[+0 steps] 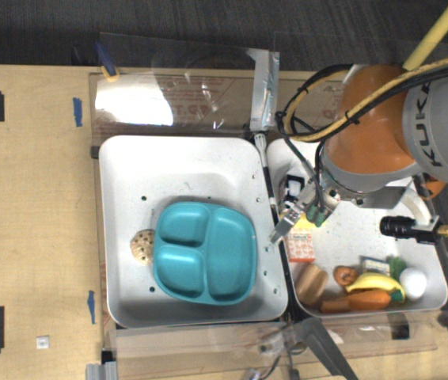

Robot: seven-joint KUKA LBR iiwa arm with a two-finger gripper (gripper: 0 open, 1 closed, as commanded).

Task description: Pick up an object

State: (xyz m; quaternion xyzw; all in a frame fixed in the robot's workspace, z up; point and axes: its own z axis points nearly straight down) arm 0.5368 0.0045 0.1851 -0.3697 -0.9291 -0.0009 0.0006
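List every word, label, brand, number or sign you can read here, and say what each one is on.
"KUK": large letters on the grey arm, cut off at the picture's edge.
Red and white packet in the right bin: printing on it, too blurred to read.
Small white tag on the bench: too small to read.

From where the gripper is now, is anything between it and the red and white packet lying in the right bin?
Nothing visible stands between them. The gripper hangs at the left edge of the right white bin, directly above the flat red and white packet. The brown bread roll lies beyond the packet, toward the bin's near wall, not in the path.
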